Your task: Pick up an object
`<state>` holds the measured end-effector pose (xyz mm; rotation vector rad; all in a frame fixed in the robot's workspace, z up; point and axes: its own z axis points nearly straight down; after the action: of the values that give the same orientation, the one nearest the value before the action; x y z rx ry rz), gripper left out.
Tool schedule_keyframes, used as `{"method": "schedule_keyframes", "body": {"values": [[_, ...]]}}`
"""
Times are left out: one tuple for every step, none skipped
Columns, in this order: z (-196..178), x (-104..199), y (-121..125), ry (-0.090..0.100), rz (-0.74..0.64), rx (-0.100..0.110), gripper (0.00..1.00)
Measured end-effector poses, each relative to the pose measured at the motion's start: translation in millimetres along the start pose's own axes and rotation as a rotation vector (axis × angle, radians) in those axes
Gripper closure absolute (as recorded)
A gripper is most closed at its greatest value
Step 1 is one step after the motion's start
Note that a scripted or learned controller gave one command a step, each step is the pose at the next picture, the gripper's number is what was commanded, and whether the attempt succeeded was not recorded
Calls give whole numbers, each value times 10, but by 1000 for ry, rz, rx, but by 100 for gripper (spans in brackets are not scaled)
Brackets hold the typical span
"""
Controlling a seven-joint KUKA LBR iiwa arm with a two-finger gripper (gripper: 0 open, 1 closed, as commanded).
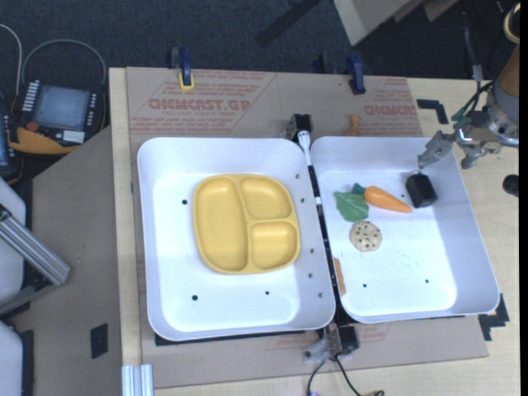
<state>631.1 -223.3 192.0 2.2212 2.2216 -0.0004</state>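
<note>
Two white bins [157,221] are carried by the brown surface [124,180]; dark carpet [124,15] is seen behind. The fingers [435,148] are spread apart, nothing held.

Gripper [452,148] hovers over right bin [462,295]; carrot [386,199], cookie [365,237], black block [421,190] inside; yellow tray [245,222] in left bin [165,287].

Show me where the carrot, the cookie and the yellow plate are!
carrot [386,199], camera view, middle of its orange body.
cookie [365,237], camera view, centre of its top face.
yellow plate [216,214], camera view, floor of its big left compartment.
</note>
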Motion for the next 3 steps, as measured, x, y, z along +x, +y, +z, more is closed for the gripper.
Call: {"method": "schedule_keyframes", "body": {"values": [[616,68,-14,2,-1,5,0],[1092,100,-7,6,-3,3,0],[962,86,1,1,-4,-1,100]]}}
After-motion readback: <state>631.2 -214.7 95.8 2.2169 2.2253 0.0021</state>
